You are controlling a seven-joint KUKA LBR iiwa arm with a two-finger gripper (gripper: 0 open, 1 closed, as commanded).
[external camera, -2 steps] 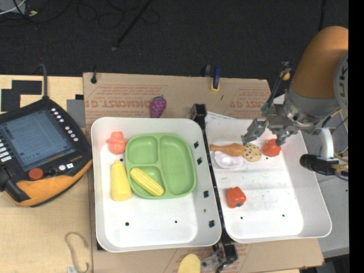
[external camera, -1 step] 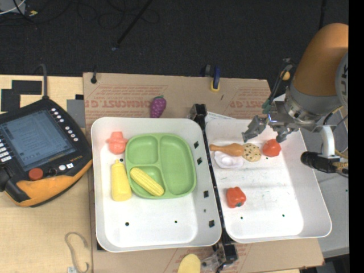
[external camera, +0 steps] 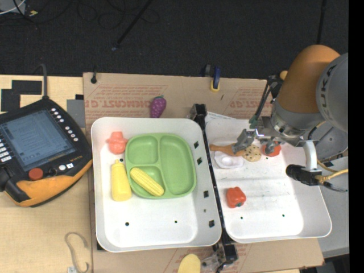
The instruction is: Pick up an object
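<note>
Two bins sit side by side, and we see the gripper low over the far part of the right bin, right above a cookie. Beside the cookie lie a wooden spoon, a white scoop and something orange-red just to its right. Whether the gripper is spread or pinching anything, we cannot tell; the cluster under it is too small and crowded to read.

A red pepper lies apart, nearer the front of the same bin. The left bin holds a green tray with corn on it, a yellow bottle and a pink piece.

We judge the crowding to be the main risk: the gripper may land on two neighbours at once, or on the cookie's flat top, and slide off. The cookie lies low, so little edge is offered, and the spoon could be nudged instead of anything lifted.
</note>
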